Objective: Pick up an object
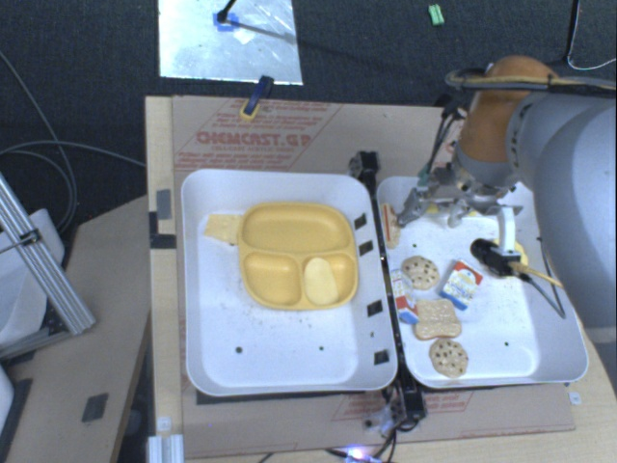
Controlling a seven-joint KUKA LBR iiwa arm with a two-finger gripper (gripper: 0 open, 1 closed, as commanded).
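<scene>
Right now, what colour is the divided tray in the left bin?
Yellow. The divided tray is a plain pale yellow all over, shown best in the camera view.

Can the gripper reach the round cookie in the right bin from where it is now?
Probably yes. The gripper hangs over the right bin, and the round cookie lies just below it in the camera view, uncovered, with bare floor around most of it.

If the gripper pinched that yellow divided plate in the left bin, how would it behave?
The yellow divided plate looks like thin moulded plastic, so probably stiff and light. Its wide, shallow shape should sit flat rather than roll. Its smooth rim may slip between narrow fingers.
</scene>
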